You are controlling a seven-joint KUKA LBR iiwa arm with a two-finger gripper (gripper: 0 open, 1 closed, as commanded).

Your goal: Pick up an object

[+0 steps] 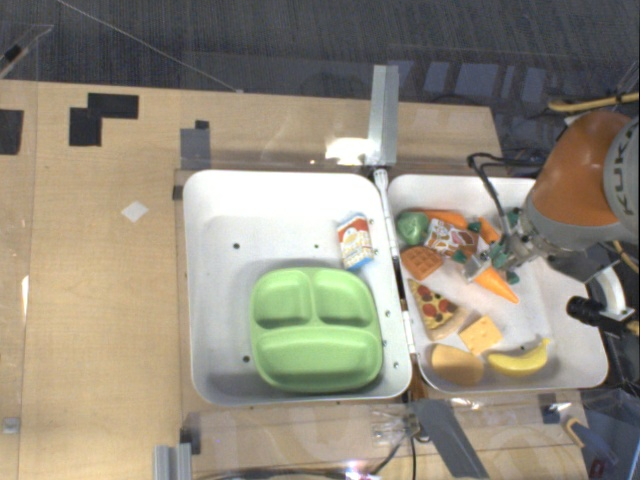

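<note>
The grey arm with the orange band (585, 183) is seen entering from the right, above the right-hand shallow white bin (575, 368). The fingers (497, 258) are lowered into a cluster of toy food items near the middle of that bin; whether they are spread or pressed together cannot be told, as they are small and blurred against the clutter.

Just below and beside the fingers, an orange plastic carrot (497, 282) is located. To their left lie a printed cardboard packet (447, 236) and a brown waffle-shaped toy (422, 263); further left, a round green toy vegetable (410, 226) rests near the bin wall. Below the fingers, a pizza slice toy (433, 306), a yellow cheese wedge (481, 333), a yellow plastic banana (520, 359) and a tan bread roll (457, 364) are arranged.

Well to the left of the fingers, the left-hand white bin (215, 228) holds a green compartmented plastic tray (315, 330) and a small printed carton (354, 242) just above it. Both bins stand on the wooden bench (90, 298).
</note>
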